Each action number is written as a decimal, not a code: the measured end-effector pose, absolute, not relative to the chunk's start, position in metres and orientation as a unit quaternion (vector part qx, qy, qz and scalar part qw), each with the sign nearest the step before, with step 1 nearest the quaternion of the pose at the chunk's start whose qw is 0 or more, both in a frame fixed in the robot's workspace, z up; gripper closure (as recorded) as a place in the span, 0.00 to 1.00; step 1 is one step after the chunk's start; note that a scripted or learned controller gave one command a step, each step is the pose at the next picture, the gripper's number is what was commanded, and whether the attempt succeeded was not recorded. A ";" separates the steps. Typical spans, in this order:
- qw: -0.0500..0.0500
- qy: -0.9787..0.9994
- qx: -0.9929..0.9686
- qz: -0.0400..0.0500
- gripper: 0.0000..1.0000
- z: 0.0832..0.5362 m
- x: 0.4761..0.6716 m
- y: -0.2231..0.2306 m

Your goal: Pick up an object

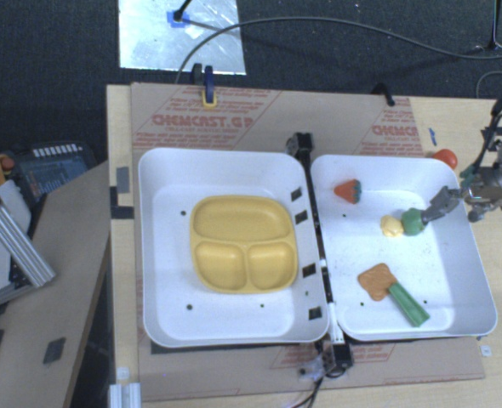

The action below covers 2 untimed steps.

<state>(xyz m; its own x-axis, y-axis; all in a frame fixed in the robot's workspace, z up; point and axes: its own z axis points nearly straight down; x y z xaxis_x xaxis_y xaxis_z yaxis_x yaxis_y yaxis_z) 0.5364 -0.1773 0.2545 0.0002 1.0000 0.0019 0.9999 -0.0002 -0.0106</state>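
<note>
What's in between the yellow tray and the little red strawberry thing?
In the camera view, the two bins' white walls and the dark strip with black clips between them lie between the yellow tray and the red toy.

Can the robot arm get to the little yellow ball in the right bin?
Probably yes. The gripper already hangs right beside the yellow ball in the right bin, with nothing between them. The toy strawberry and the green-handled spatula lie well off to the sides.
</note>
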 end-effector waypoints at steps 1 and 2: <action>-0.001 -0.708 -0.706 0.000 0.00 0.261 0.539 -0.176; 0.000 -0.707 -0.707 0.000 0.00 0.209 0.540 -0.187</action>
<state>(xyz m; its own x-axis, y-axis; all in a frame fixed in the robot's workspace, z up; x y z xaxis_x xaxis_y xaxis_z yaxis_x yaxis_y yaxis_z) 0.5404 -0.1867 0.2085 -0.0011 1.0000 -0.0006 1.0000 0.0011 0.0001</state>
